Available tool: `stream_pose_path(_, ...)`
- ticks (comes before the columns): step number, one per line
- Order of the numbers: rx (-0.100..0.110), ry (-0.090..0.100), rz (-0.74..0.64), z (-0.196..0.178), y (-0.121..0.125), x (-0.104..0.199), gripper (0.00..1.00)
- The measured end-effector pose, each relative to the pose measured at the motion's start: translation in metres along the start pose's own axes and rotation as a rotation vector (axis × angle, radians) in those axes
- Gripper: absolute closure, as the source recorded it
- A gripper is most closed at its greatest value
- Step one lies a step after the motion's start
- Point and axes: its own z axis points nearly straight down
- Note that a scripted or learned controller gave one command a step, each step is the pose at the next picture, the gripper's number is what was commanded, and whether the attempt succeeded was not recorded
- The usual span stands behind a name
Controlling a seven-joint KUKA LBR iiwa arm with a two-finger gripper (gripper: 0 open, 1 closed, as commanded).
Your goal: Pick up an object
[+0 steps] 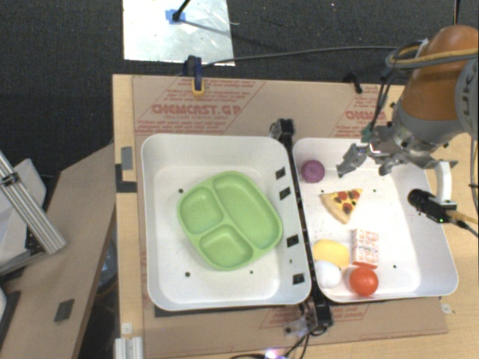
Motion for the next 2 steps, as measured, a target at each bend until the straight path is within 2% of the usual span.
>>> stream_pose_path(2, -0.001, 0.000, 0.000, 0.097, 0.017, -0.006, 0.00)
